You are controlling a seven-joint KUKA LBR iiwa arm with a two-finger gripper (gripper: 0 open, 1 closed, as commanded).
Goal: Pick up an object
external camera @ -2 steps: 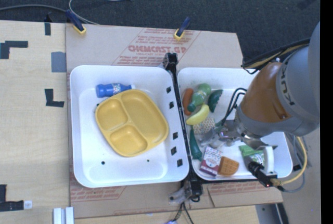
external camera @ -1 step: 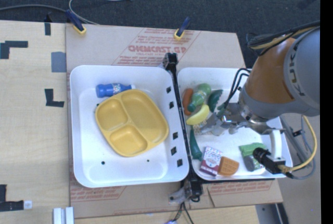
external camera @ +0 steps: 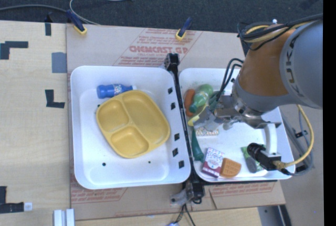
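Looming largest, the grey arm [external camera: 273, 70] with its orange band reaches over the right bin [external camera: 281, 141]; its tool [external camera: 212, 117] sits low among the clutter by the divider, beside a green and orange toy heap [external camera: 197, 98]; whether it is clenched or released I cannot tell; nothing visibly rests in it. Judged, the reach-and-grasp step is in hand; next calls for closing on one piece, then lifting straight. A yellow tray [external camera: 132, 122] and blue bottle [external camera: 113, 90] lie in the left bin [external camera: 84, 162].
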